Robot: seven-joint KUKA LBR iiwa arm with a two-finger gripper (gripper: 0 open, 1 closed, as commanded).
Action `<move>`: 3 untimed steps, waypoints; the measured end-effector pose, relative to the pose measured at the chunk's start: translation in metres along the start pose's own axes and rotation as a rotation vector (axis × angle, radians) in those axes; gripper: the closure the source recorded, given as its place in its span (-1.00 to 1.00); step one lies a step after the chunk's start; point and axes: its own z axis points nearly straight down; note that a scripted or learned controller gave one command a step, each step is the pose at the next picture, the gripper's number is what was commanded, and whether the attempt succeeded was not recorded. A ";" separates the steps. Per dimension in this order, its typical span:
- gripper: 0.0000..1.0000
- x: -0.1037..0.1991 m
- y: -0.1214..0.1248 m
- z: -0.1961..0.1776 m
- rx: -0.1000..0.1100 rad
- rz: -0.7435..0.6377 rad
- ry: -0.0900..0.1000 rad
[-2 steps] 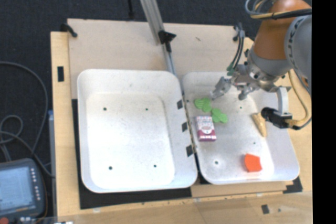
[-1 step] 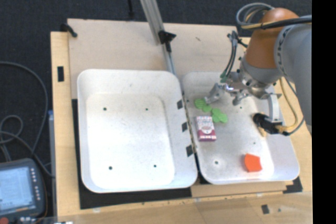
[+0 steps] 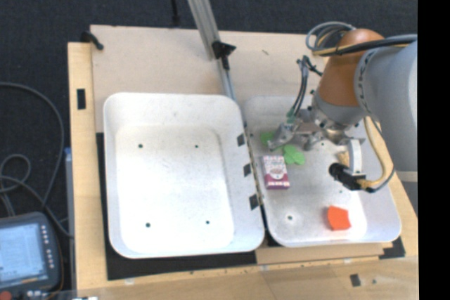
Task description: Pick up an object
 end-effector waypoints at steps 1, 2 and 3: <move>1.00 -0.001 0.002 -0.015 -0.009 0.005 0.001; 1.00 0.001 0.013 -0.067 -0.009 -0.007 0.001; 1.00 -0.001 0.015 -0.122 -0.012 -0.007 0.001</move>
